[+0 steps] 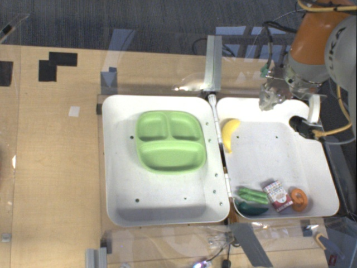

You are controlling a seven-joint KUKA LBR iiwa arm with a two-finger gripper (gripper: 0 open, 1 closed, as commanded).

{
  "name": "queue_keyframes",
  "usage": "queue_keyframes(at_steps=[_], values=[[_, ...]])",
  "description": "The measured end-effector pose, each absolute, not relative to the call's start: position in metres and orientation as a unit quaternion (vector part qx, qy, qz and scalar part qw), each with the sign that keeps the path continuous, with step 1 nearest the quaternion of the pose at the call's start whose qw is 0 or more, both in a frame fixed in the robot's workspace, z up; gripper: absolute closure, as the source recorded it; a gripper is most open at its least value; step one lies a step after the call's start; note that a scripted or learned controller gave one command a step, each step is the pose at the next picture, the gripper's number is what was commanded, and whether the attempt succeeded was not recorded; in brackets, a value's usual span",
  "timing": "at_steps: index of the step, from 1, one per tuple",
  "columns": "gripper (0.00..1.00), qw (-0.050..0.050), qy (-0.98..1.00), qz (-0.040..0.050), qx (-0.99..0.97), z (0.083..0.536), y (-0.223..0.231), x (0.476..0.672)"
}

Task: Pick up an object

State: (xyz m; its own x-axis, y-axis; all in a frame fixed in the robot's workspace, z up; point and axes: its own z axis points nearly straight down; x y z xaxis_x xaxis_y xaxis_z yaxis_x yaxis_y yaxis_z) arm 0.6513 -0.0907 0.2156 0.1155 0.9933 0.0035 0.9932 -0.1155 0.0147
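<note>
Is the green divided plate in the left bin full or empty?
Empty. The green divided plate lies flat in the left bin, and all three compartments show only bare green surface, with nothing in them.

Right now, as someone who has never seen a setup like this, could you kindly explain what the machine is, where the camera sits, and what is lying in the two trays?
The picture comes from one camera fixed above a wooden bench, looking down at a slant. The grey and orange machine at the upper right is a robot arm. Its gripper, a two-finger claw, hangs over the far edge of the right bin. Nothing can be seen between its fingers, and I cannot tell whether they are open.

The left bin holds a green divided plate. In the right bin, a yellow banana lies against the dividing wall, and a cluster sits in the near corner: green vegetable-like pieces, a small red and white carton and a small orange item.

The job is to pick up an object; none is lifted yet.
</note>
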Motion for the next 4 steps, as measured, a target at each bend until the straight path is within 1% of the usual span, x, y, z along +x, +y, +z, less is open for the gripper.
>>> queue_keyframes(at_steps=[1, 2, 3, 4], values=[[0.0, 0.004, 0.665, 0.0061, 0.747, 0.216, -0.091, 0.651], [1.0, 0.006, 0.667, 0.008, 0.745, 0.227, -0.09, 0.653], [0.0, 0.006, 0.667, 0.0079, 0.745, 0.227, -0.09, 0.653], [0.0, 0.001, 0.707, 0.001, 0.707, 0.2, -0.061, 0.647]])
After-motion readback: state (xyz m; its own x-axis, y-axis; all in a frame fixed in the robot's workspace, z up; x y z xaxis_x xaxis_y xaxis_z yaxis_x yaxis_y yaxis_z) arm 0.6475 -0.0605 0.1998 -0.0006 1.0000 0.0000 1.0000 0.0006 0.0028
